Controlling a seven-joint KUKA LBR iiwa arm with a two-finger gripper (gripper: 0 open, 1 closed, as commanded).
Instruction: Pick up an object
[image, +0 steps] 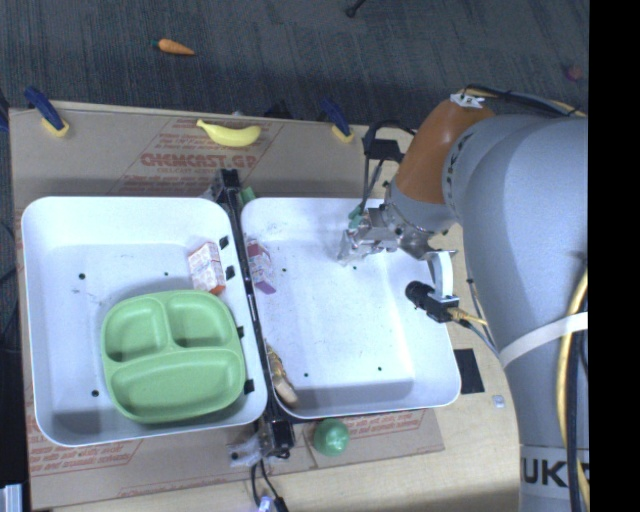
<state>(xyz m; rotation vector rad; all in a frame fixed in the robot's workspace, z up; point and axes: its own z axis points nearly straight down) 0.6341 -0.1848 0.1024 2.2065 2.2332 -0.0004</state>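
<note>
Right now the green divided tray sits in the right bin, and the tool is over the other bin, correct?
Not quite. The camera view shows the green divided tray in the left bin; the tool is over the other bin, the right one.

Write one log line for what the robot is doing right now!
gripper: over right bin, upper part | holding: nothing seen | green tray: left bin | banana: outside on cardboard

The grey arm (520, 200) is reaching in from the right, orange band bent downward, its gripper (358, 243) hanging low, pointing left.
</note>
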